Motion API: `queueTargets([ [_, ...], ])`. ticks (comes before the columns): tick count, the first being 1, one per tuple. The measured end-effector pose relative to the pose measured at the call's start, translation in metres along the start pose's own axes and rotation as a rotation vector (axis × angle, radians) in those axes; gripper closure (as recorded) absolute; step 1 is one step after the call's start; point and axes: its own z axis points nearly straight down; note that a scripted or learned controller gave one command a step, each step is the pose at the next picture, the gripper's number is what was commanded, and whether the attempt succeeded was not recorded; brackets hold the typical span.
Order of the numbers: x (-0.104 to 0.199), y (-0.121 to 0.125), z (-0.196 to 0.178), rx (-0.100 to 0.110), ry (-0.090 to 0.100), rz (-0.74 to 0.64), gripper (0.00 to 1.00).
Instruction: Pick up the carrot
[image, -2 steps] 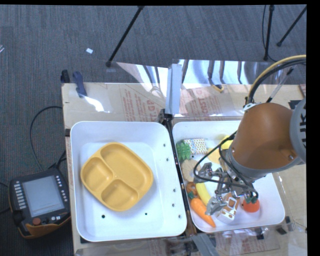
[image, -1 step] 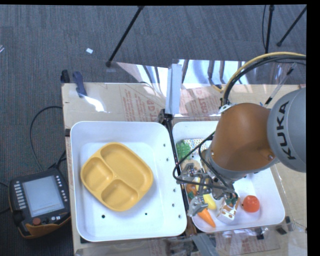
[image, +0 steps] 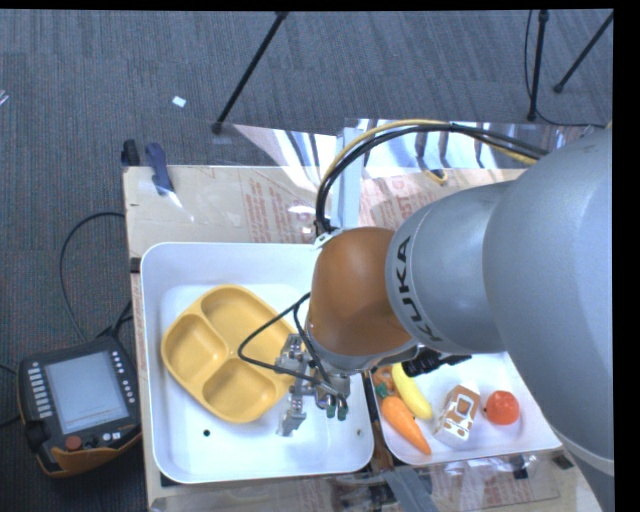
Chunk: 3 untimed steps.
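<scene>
The orange carrot (image: 405, 424) lies in the right bin (image: 530, 432) near its left wall, pointing toward the front right. A yellow banana (image: 412, 390) rests just behind it. My gripper (image: 312, 408) hangs over the left bin (image: 160, 275), left of the carrot and across the wall between the two bins. It stands open with nothing between its fingers, right beside the edge of a yellow divided plate (image: 222, 350). The orange wrist band and the grey arm hide the back part of the right bin.
A white toy block (image: 457, 413) and a red tomato (image: 502, 407) sit right of the carrot. The plate takes up the left bin's left half. A teach pendant (image: 75, 400) lies on the floor at the left.
</scene>
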Motion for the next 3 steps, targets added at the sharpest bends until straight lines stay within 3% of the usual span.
queueTargets([
  [1,-0.081,0.012,0.011,0.009,0.014,-0.115,0.00],
  [2,-0.072,0.008,0.010,0.027,0.051,-0.123,1.00],
  [3,-0.028,-0.013,-0.080,-0.002,-0.008,0.206,1.00],
])
